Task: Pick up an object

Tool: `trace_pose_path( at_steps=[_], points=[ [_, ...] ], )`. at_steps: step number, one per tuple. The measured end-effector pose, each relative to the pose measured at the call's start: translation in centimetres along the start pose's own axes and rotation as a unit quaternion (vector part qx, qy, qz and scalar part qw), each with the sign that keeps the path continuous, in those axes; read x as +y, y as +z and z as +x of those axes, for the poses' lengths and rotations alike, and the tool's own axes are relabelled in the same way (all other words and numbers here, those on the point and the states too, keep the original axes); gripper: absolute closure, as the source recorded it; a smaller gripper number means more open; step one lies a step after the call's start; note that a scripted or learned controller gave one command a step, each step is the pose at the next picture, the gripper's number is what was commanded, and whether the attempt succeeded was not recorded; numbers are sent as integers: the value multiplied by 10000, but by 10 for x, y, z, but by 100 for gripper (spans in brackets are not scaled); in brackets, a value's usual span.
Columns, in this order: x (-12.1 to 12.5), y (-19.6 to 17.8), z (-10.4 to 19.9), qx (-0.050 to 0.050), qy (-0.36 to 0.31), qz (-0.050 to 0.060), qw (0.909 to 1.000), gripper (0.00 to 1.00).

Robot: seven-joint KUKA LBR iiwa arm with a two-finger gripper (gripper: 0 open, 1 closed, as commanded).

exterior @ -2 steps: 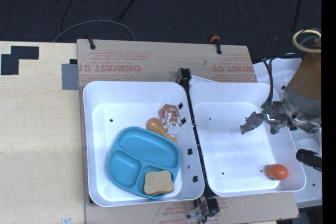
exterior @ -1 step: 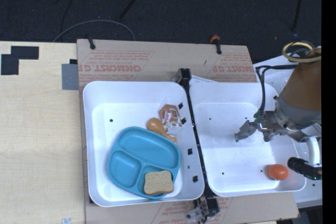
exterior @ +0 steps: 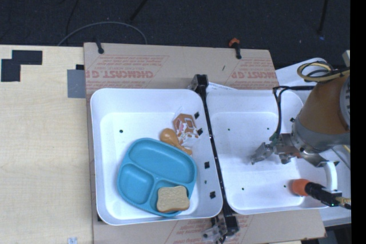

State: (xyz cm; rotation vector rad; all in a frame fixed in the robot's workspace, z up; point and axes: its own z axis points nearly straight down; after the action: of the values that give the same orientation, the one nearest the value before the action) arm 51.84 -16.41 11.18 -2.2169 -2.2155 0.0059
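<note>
**Pick not yet made as arm worked the right bin**

The gripper point(exterior: 262, 155) hung low at centre-right; whether its jaws were apart could not be told. An orange-handled tool point(exterior: 311, 189) lay ungrasped at lower right.

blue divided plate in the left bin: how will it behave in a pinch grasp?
The blue divided plate looks like moulded plastic, so probably stiff and light. Its low, smooth rim may slip from a two-finger pinch. The slice of toast lying in one compartment would likely slide or fall off if the plate tilts. It leans against the left bin wall, so a push may only wedge it.
</note>
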Motion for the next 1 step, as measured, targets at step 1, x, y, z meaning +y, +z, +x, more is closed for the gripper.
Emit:
trace_pose_path(
  at_steps=[1],
  points=[
    [0,25,1,-5,0,-20,10000,0]
  ],
)
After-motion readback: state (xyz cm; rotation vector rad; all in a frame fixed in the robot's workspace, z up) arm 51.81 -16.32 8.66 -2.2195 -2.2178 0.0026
